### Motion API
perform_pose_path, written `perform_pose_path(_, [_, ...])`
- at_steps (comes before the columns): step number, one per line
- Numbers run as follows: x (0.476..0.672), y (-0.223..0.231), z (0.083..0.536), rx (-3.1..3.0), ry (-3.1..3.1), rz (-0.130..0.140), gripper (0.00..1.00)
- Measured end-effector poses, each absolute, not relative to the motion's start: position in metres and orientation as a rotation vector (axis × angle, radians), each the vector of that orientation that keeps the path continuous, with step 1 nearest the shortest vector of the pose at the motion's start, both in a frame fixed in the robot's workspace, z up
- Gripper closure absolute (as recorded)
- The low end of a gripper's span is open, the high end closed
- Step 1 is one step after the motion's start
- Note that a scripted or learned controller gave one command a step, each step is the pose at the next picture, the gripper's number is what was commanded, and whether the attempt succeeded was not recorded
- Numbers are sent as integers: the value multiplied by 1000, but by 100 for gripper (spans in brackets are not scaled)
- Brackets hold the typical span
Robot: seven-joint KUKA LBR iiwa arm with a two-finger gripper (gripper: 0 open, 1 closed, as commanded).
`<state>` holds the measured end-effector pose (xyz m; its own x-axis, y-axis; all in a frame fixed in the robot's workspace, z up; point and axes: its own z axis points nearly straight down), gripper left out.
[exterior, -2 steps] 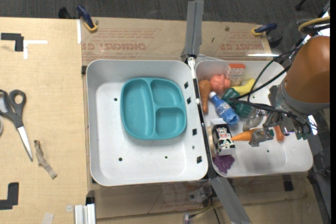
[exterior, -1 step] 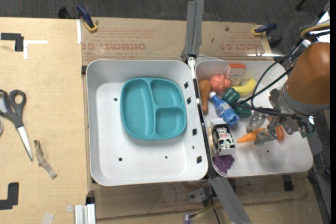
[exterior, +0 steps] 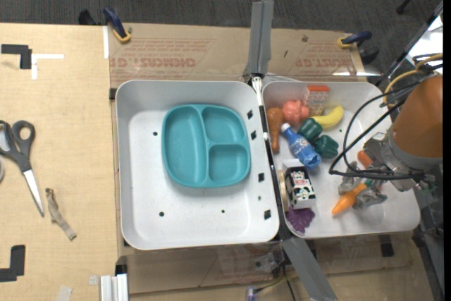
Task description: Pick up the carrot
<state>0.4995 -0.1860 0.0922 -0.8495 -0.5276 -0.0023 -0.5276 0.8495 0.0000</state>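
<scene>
Teal plate (exterior: 206,146), scissors (exterior: 23,160), banana (exterior: 331,115)

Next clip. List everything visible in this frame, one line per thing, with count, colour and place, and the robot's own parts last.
carrot: 1, orange, right bin, at the gripper
banana: 1, yellow, right bin, far side
blue bottle: 1, blue, right bin
green item: 1, dark green, beside the bottle
pink toy: 1, pink-orange, right bin, far side
small box: 1, black and white, right bin, left side
purple item: 1, purple, right bin, near corner
divided plate: 1, teal, left bin
bins: 2, white, side by side
scissors: 1, grey, bench at left
clamps: 2, blue and yellow, far edge
arm: 1, grey with orange band, right
gripper: 1, grey, over the carrot
</scene>
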Motion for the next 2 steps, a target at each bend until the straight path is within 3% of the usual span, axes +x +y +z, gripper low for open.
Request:
perform_pose_path(1, [495, -174, 115, -1054, 2955, 0, 100])
perform_pose_path(2, [496, -133, 159, -1348, 2833, 1, 100])
